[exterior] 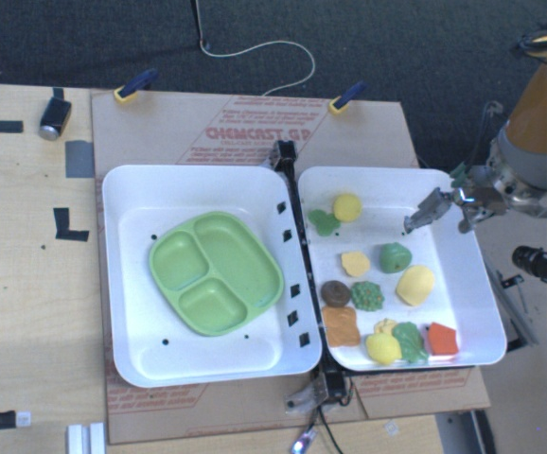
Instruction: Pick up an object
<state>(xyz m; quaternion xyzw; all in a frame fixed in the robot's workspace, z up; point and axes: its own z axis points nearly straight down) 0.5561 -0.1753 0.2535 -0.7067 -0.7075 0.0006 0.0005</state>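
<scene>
Nothing had been lifted yet: the gripper (pixel 441 213) hung spread and empty above the right bin (pixel 472 282), while the toy foods lay on its floor, the green ball (pixel 395 256) and yellow lemon (pixel 415 285) nearest below it.

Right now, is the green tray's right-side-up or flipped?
Right-side-up: the green tray in the left bin shows three recessed compartments facing up, nothing in them.
</scene>
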